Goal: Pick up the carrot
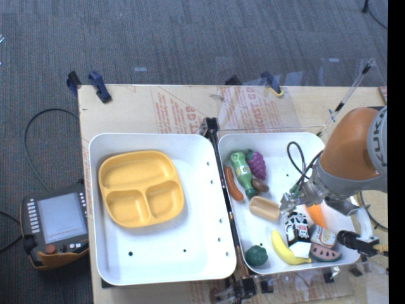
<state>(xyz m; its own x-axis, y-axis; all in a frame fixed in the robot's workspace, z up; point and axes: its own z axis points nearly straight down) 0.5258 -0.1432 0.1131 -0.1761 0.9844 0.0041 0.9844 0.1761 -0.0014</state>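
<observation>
Two white bins sit side by side on the bench. Left bin (114,258) holds one yellow three-section tray (140,187). Right bin (278,141) holds, left to right: one orange sausage (233,183), one green bottle (241,170), one bunch of purple grapes (256,164), one broccoli (256,255) near the front edge, one hot-dog bun (264,208), one banana (286,248), one black-and-white carton (296,227), one watermelon slice (325,253). One carrot (316,214) lies right of the carton, just below the gripper (296,198). Arm covers the jaws; cannot tell their opening or any contact.
</observation>
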